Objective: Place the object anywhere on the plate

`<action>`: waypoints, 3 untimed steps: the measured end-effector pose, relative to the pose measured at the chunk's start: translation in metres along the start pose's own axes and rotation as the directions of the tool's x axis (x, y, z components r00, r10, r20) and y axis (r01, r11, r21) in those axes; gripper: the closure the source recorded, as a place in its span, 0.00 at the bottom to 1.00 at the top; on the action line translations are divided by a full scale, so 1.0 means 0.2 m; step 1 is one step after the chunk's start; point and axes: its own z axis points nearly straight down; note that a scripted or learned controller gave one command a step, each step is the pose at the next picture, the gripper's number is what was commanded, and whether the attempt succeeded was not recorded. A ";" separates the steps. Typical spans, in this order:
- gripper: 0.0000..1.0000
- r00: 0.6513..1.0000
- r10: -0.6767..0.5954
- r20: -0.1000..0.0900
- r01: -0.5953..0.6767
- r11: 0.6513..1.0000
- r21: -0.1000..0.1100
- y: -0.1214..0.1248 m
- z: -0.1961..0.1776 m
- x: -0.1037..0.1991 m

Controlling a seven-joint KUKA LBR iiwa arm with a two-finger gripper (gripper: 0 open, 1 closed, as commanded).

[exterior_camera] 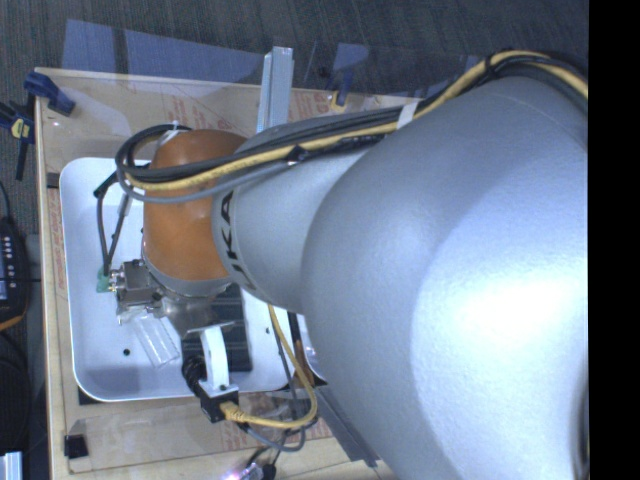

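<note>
My grey arm, with its orange band (185, 203), reaches in from the right and covers most of the bench. Its wrist hangs low over the left white bin (85, 268), and the gripper (155, 340) points down toward the bin's floor near the front left. The arm's bulk hides most of this bin and the whole area to its right. A tiny dark speck (127, 351) lies on the bin floor just left of the gripper.
Black and yellow cables (300, 143) run along the arm and loop down by the bin's front edge (265, 418). A metal post (276, 83) stands behind the bin. A blue clamp (45, 90) sits at the wooden bench's back left corner.
</note>
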 end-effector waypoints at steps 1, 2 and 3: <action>1.00 0.996 -0.088 -0.002 0.088 0.996 -0.005 -0.02 -0.31 -0.36; 1.00 0.994 0.110 -0.001 -0.110 0.994 -0.003 0.11 -0.33 -0.01; 1.00 0.988 0.157 -0.003 -0.157 0.988 -0.003 0.30 -0.40 -0.36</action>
